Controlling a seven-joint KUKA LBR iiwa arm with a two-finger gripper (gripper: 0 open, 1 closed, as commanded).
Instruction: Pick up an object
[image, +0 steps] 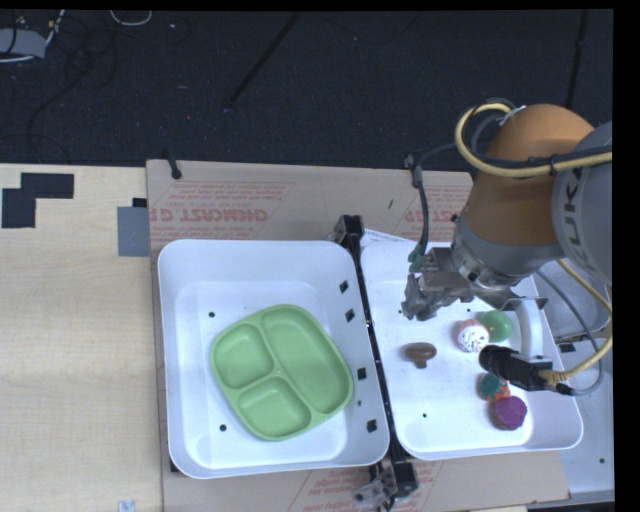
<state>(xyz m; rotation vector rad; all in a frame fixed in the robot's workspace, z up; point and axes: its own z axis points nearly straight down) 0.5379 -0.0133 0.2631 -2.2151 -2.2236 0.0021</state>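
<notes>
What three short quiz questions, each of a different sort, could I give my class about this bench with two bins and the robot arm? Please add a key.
1. True or false: the green divided plate lies in the left bin.
2. Multiple choice: which thing lies nearest the front right corner of the right bin? A) the brown piece B) the purple ball C) the white spotted ball
3. Fill in: the plate has ___ compartments.

Key:
1. True.
2. B; the purple ball lies nearest that corner, with the brown piece nearer the bin's middle and the gripper above it, toward the back.
3. Three.
</notes>
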